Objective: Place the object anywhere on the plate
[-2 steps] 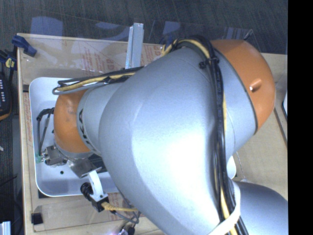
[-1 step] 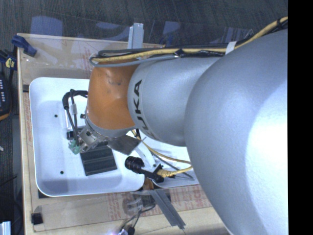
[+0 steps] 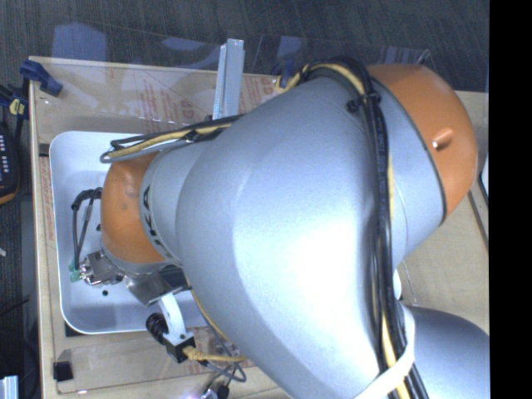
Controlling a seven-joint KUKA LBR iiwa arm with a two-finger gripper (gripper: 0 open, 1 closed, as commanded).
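Arm (image 3: pixel 299 248): grey shell, very close under the camera, covering the middle and right of the view. One orange band sits at upper right and a second at left, just above the wrist.

Cables (image 3: pixel 378 189): black and yellow, bundled, running down the grey shell from the top to the lower edge. A further strand crosses leftward over the bin's far wall, and thin black loops hang beside the left orange band.

Gripper (image 3: pixel 104 277): grey metal assembly below the left orange band, lowered over the bin floor, with a small green part at its left side. It is seen from behind the wrist, so whether it is open, closed or clamped on anything cannot be told.

Fitting (image 3: pixel 170 327): white and black piece, just right of and nearer than the gripper, over the bin's near wall.

Bin (image 3: pixel 62 181): shallow, white, rounded corners. The left strip of its floor is visible and the arm covers the remainder.

Object: hidden behind the arm, so its look and place cannot be told.

Plate: likewise hidden.

Tabletop (image 3: pixel 108 90): pale wood tone under a clear sheet with red print.

Post (image 3: pixel 229 77): upright metal profile behind the bin.

Clamp (image 3: pixel 40 77): blue, at the tabletop's far left corner.

Floor (image 3: pixel 332 15): dark carpet beyond the tabletop.
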